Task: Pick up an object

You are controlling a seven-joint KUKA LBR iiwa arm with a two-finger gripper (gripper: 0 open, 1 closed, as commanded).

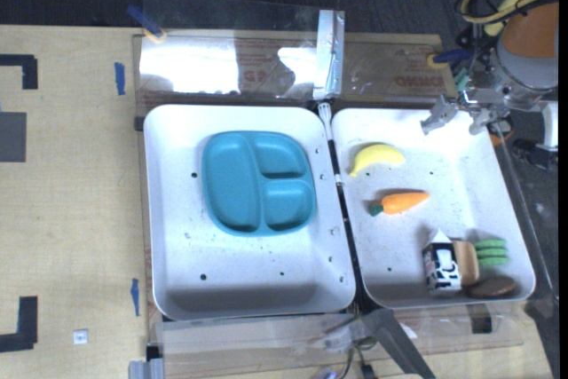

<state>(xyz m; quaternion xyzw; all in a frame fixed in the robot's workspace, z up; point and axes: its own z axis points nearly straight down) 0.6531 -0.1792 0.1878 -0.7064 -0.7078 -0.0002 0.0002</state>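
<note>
1. Pale wooden surface (71, 217) carries two shallow white bins side by side; dark carpet lies beyond the far edge.
2. Left bin (169, 271) holds one blue divided tray (259, 182), flat, roughly centred.
3. Right bin (506, 191) holds the candidates: a banana (376, 158) near the far-left corner, a carrot (401, 202) just nearer than it and apart from it, and a cluster in the near-right corner: a black-and-white carton (441, 266), a tan block (466, 262), a green ribbed piece (491, 250) and a brown flat piece (491, 287), all touching or nearly so.
4. My gripper (466, 109) hangs over the far-right corner of the right bin, fingers spread, nothing between them. It is well apart from every item.
5. Judgement on handling: all look like toy food, so probably light, hard plastic, stiff, not fragile. Smooth skins may slip under a two-finger pinch.
6. Best target, in my view: the carrot. It lies alone with bare bin floor on both long sides. Take hold across its thick orange middle, fingers straddling the short axis; the tapered tip would squirt out.
7. Banana is second choice: isolated too, but curved, so grip across the mid-belly.
8. Cluster is a poor bet; fingers would likely foul neighbouring pieces.
</note>
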